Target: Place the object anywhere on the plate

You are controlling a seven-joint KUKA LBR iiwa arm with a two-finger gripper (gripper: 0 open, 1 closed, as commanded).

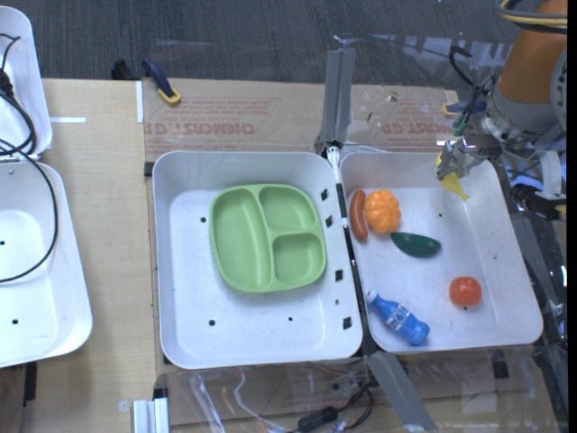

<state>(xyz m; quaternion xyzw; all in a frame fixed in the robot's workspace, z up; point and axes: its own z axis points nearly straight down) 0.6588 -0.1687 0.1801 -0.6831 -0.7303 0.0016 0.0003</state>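
A light green plate (268,237) with three compartments lies in the middle of the left bin (180,332). My gripper (453,175) hangs over the back right corner of the right bin (505,242), far to the right of the plate. A small yellow object (455,186) sticks out between its fingertips, and the gripper is shut on it. The arm's orange band (532,66) rises above it at the right edge.
The right bin holds a reddish sausage (359,215), an orange pumpkin (381,211), a dark green piece (416,244), a red-orange ball (465,290) and a blue bottle (399,319). A raised divider (341,233) separates the bins. Another white tray (36,269) lies far left.
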